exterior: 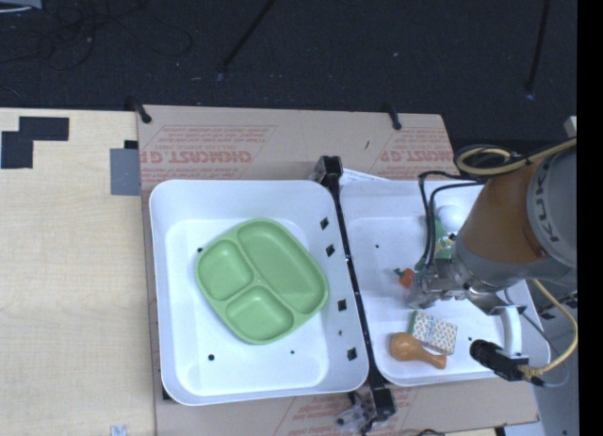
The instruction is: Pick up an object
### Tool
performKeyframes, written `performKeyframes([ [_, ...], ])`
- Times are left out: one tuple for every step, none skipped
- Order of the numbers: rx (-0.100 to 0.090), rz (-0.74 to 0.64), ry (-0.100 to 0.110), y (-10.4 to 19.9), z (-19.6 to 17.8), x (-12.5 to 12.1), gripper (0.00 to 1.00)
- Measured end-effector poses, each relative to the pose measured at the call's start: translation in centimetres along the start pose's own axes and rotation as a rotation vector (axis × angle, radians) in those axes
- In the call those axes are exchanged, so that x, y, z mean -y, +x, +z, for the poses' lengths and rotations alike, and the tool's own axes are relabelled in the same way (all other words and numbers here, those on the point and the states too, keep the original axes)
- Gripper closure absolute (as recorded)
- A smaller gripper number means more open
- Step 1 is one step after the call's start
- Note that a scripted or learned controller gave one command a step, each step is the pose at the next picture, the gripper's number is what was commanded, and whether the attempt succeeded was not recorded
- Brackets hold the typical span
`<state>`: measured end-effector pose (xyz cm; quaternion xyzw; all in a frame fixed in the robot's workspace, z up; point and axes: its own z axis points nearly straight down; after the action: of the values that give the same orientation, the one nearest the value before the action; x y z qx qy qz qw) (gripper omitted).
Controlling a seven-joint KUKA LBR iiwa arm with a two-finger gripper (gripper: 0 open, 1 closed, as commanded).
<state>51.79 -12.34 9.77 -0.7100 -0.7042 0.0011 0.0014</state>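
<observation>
Left shallow white plastic bin (179, 236): one light-green three-compartment plastic plate (261, 280), lying flat near the bin's middle. Right shallow white plastic bin (377, 236): a tan wooden pear-shaped piece (415, 348) and a small patterned square packet (434, 332) touching by the front edge, and a small orange-red item (406, 278) mid-bin. The tool (435, 285) is lowered beside that item; whether it is spread or pinching cannot be told.

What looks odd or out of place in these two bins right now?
Nothing looks spilled or broken. The green divided plate lies flat but skewed in the left bin. In the right bin, a tan wooden piece and a patterned packet lie loosely by the gripper.
</observation>
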Motion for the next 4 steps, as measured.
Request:
performKeyframes([
  [0.0,-0.009,-0.006,0.0,-6.2,-0.6,1.0],
  [0.001,-0.008,-0.007,-0.9,-12.2,-0.4,1.0],
  [0.001,-0.009,-0.007,-1.0,-17.4,-0.5,1.0],
  [-0.002,-0.012,0.001,3.9,-15.8,-1.4,1.0],
])
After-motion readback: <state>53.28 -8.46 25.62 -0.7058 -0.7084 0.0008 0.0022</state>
